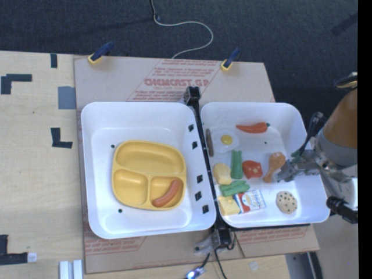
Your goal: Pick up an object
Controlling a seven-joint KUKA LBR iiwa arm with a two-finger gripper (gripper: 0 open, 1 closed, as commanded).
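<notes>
Our claw (289,172) hangs over the right bin (302,127), just beside the drumstick (275,164); we cannot tell its state. We see the drumstick lying free on the bin floor, its long axis slanted, thin end pointing down-left toward the tomato (252,168).

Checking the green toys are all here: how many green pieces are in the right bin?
2: an upright green stick mid-bin, and a green pod lying just below it, by the yellow pieces. More could hide underneath.
</notes>
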